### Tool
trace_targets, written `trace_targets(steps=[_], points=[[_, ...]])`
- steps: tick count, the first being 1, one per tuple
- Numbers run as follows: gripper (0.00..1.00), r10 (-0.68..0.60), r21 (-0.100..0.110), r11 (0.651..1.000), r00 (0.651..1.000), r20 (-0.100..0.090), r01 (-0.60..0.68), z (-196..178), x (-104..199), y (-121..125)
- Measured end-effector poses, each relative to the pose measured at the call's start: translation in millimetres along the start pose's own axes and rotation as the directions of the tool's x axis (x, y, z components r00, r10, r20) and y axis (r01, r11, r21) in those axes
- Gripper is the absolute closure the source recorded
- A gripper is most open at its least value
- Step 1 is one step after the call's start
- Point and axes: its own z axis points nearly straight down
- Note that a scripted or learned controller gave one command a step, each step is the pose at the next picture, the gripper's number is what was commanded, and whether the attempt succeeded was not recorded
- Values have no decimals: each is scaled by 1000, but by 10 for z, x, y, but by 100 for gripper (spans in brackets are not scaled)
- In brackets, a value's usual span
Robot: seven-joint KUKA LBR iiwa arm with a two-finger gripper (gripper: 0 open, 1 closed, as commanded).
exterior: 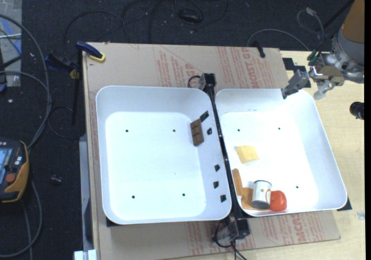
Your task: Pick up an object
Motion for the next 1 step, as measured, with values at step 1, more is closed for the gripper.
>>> trace_targets(steps=[1], points=[[0,0,0,1000,1000,0,0,-58,112,-433]])
